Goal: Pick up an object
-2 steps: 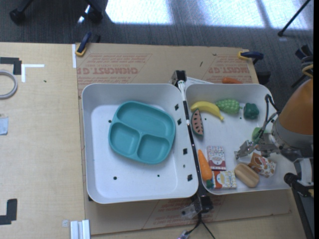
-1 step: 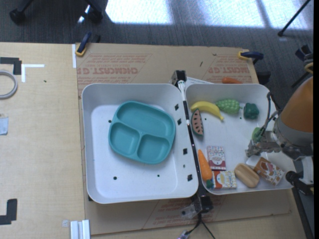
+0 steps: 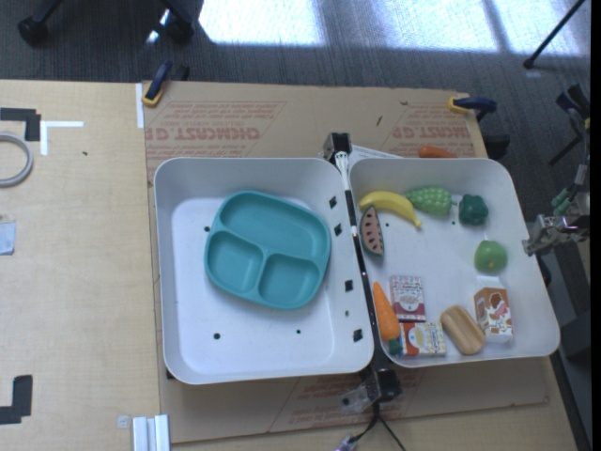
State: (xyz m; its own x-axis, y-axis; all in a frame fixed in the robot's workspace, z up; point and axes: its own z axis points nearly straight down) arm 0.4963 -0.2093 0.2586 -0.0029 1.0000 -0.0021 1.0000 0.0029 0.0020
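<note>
My gripper (image 3: pixel 554 228) sits at the right edge, outside the right bin (image 3: pixel 526 242); whether my fingers are open I cannot tell, and nothing shows between them. The right bin holds a banana (image 3: pixel 390 206), grapes (image 3: pixel 429 199), a watermelon slice (image 3: pixel 373 231), a carrot (image 3: pixel 385 314) and small cartons (image 3: pixel 408 299). The left bin (image 3: pixel 178 280) holds a teal tray (image 3: pixel 268 249).

A teal divided plate (image 3: pixel 269 262) lies in the left white bin (image 3: pixel 183 346). Both bins rest on a cardboard sheet (image 3: pixel 235 125) on the bench (image 3: pixel 70 280). A yellow-blue clamp (image 3: pixel 156 84) grips the cardboard's far edge.
</note>
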